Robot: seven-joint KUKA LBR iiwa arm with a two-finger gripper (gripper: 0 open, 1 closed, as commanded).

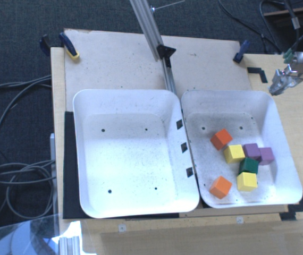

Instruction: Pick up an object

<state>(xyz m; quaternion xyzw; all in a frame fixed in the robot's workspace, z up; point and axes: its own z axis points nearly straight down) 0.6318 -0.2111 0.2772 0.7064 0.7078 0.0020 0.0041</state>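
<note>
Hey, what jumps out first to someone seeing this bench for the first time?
The cluster of coloured blocks in the right bin: orange, yellow, purple and green, bright against the white. The left bin sits beside it. The claw hangs at the right edge, above that bin's far corner.

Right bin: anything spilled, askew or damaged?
Nothing stands out. All the blocks sit inside the right bin: two orange, two yellow, two purple, one green, bunched together. The gripper hovers beyond its far right corner.

No readable text, label, brand or number appears on anything at the bench.
</note>
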